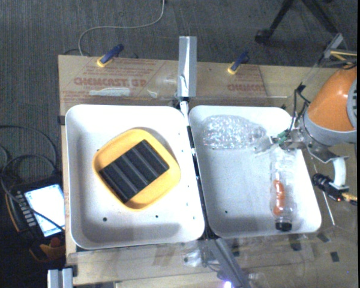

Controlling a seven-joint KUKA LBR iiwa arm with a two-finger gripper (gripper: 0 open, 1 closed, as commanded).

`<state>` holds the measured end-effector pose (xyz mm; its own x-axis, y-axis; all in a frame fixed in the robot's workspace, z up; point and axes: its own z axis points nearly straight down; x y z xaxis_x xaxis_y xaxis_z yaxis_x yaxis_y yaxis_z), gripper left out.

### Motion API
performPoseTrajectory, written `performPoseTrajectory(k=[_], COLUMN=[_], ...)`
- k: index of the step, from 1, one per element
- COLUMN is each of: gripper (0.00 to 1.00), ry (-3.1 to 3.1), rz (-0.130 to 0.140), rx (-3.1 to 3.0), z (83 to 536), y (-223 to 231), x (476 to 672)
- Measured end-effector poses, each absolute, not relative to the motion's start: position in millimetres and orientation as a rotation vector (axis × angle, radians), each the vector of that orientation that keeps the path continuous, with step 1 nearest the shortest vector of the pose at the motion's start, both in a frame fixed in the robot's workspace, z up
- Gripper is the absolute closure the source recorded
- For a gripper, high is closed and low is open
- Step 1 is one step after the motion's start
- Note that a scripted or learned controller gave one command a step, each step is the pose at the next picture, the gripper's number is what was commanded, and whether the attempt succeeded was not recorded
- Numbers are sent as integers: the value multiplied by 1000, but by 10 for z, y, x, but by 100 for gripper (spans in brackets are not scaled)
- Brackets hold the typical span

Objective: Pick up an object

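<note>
A yellow dish-shaped object with a black ridged top (137, 167) lies in the left bin (84, 221). In the right bin (240, 221), a clear bumpy plastic container (228, 131) rests near the far wall. A clear bottle with an orange patch and a dark cap (279, 191) lies along the right side. The arm with its orange band (333, 107) reaches in from the right. My gripper (286, 140) sits low at the right bin's far right corner, just above the bottle's upper end and beside the bumpy container.
A metal post (186, 65) stands behind the wall where the bins meet. Two blue-and-yellow clamps (110, 55) (238, 61) hold the board at the back. A tablet and cables (39, 206) lie on the floor to the left.
</note>
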<state>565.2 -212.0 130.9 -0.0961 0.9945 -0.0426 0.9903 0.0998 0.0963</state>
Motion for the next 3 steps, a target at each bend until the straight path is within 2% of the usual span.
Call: performPoseTrajectory(k=[2, 3], gripper=[0, 100], ry=[2261, 2256], rz=[66, 75], rx=[2036, 2028], z=[1307, 1419], y=[-2125, -2111], x=[5643, 5679])
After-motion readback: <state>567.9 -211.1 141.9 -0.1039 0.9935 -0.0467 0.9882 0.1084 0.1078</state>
